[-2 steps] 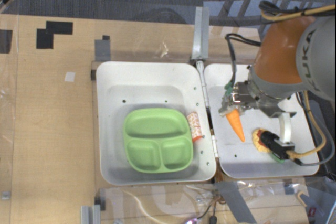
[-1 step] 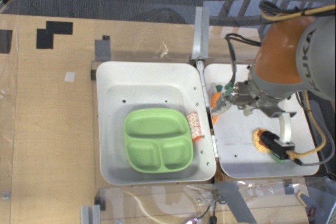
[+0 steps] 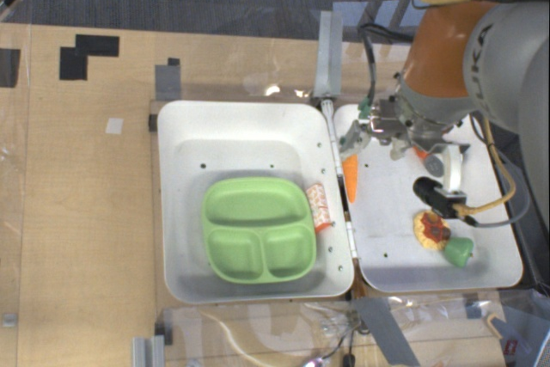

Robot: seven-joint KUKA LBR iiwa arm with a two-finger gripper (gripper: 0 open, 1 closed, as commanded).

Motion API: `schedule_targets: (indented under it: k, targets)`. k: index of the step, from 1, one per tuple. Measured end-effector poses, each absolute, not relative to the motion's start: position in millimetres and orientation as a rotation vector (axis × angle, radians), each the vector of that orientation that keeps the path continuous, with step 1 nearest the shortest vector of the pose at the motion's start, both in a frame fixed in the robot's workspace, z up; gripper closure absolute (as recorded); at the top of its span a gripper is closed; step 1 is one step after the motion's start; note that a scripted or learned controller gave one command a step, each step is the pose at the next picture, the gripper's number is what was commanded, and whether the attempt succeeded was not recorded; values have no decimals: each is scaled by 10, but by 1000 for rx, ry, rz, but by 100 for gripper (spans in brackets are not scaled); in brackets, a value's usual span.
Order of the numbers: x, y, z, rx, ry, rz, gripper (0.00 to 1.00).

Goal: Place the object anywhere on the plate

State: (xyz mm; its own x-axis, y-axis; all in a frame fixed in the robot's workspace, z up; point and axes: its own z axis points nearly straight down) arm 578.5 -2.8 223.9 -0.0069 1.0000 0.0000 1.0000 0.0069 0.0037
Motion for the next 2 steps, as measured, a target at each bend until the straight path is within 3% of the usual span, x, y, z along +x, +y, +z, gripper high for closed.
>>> schedule_targets:
  k: [1, 2]
  targets:
    - [6220, 660, 1854, 1982, 2433, 6, 0]
    - [6191, 1389, 1540, 1712, 2632, 6, 0]
